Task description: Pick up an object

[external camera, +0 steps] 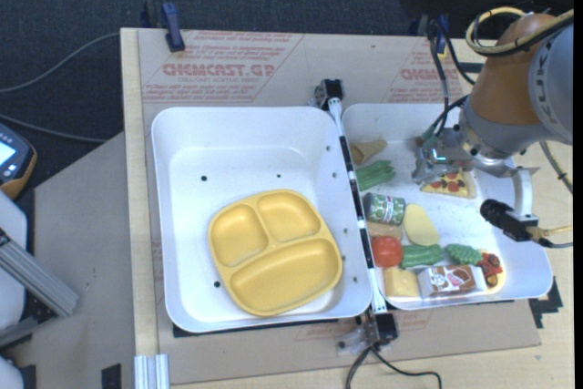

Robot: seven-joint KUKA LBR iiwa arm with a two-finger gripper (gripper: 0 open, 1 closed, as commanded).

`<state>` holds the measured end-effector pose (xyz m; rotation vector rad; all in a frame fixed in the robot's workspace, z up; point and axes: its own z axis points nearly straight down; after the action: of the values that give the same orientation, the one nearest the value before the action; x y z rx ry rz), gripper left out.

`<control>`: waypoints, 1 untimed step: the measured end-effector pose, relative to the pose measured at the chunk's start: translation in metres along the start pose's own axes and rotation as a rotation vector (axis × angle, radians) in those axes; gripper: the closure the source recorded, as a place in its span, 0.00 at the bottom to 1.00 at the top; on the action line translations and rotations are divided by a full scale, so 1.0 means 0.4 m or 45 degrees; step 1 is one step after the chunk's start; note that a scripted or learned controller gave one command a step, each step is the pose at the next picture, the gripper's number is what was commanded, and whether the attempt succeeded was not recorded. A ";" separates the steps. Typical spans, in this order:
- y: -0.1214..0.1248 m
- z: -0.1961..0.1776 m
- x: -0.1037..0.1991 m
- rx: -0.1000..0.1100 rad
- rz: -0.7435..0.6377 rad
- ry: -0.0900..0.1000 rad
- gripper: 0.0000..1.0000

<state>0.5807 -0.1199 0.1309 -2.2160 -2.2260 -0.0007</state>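
here my pincer (430, 161) hangs low in the right bin (537, 273), fingers too blurred to tell their state, and the pizza slice (449, 186) just beside it on my near side looks light, stiff, thin and flat, so i'd pinch its edges.

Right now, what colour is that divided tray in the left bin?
Yellow. The tray shows plainly in the camera view, lying in the white left bin.
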 end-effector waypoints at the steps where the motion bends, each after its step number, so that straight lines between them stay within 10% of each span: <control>1: -0.068 -0.057 -0.058 0.001 0.009 -0.001 1.00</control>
<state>0.5538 -0.1432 0.1535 -2.2240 -2.2181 0.0014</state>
